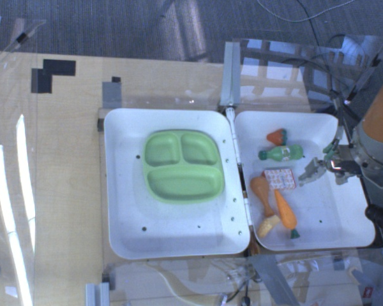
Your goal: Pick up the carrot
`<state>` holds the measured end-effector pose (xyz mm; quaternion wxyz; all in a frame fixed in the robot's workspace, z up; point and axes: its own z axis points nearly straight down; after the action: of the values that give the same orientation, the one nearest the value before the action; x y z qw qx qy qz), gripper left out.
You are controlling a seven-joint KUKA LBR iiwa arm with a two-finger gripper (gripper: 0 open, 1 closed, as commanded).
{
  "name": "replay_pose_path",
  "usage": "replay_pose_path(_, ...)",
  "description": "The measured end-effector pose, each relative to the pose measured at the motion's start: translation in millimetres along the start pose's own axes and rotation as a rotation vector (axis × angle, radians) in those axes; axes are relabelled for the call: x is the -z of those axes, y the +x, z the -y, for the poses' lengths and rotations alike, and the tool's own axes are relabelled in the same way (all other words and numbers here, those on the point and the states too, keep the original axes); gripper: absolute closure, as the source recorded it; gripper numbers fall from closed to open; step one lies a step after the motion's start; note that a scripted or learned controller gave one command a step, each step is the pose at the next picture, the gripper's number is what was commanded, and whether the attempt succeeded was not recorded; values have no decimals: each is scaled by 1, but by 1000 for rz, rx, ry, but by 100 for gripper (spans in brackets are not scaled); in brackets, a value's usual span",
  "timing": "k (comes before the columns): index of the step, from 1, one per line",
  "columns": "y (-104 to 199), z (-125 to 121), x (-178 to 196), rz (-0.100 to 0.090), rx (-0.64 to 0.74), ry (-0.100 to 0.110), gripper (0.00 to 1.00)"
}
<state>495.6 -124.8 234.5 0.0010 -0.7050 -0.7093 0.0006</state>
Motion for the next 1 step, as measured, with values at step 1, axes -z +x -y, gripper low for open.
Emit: replay_pose_path(1, 26, -17, -124, 0, 89, -4, 0)
